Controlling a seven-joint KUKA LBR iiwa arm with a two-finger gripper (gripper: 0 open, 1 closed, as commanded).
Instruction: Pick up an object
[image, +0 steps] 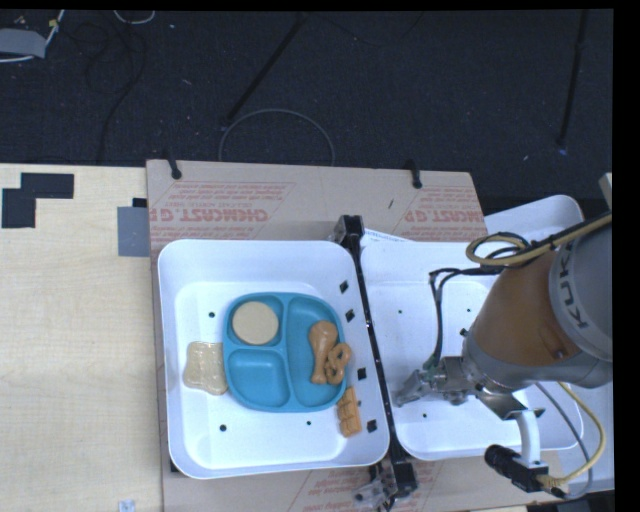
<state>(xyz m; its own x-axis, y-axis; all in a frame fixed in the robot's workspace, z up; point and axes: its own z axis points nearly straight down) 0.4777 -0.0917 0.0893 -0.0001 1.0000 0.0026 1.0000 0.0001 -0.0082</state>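
End effector (412, 388) low over right bin (420, 270) near divider — nothing visibly between its tips, and cannot tell its state. Candidates lie in left bin (190, 270): blue tray (268, 378) holding round cracker (254, 322) and pretzel (328, 352); pale biscuit (205, 367) beside tray. Pick not yet done — reach, grasp, lift remain.

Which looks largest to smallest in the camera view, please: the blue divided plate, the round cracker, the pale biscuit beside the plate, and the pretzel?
1. Blue divided plate
2. Pretzel
3. Round cracker and pale biscuit: these look alike in size, so I would not rank them.
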